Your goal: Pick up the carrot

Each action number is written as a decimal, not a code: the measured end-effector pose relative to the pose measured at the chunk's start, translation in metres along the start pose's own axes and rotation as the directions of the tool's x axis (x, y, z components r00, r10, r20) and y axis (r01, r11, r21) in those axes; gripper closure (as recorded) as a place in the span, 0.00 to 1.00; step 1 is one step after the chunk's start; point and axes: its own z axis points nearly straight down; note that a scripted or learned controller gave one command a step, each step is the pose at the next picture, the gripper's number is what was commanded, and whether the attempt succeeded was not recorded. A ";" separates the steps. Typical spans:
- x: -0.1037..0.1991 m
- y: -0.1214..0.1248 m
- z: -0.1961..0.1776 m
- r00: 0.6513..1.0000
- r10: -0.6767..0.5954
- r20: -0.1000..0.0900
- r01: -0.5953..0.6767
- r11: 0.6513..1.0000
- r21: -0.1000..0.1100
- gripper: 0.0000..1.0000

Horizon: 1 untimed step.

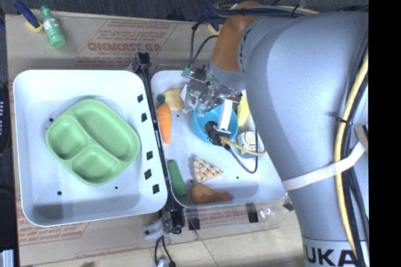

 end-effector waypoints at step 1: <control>0.001 0.000 0.001 1.000 -0.003 -0.001 0.003 1.000 0.002 0.00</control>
